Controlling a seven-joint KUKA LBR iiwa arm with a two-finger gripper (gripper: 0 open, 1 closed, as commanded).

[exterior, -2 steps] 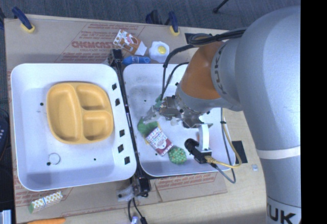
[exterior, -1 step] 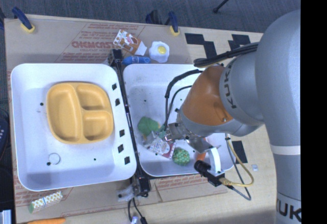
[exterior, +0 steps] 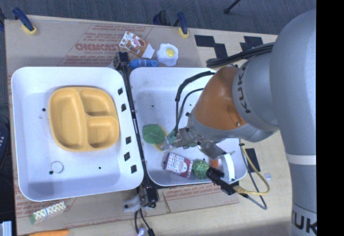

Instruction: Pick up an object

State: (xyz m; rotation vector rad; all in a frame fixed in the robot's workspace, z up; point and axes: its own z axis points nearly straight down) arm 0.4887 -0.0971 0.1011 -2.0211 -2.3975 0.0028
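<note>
Grey and bulky, the arm (exterior: 279,84) with its orange band (exterior: 217,103) looms closest, filling the three o'clock side and bending down into the right bin (exterior: 156,81). Its gripper (exterior: 180,138) hangs low over that bin's six o'clock half; whether it is released or clenched I cannot tell. Just at its nine o'clock lies a green object (exterior: 154,134). At its six o'clock lie a red packet (exterior: 178,164) and a small green item (exterior: 200,167). The left bin (exterior: 27,122) holds a yellow divided tray (exterior: 83,118).
</note>
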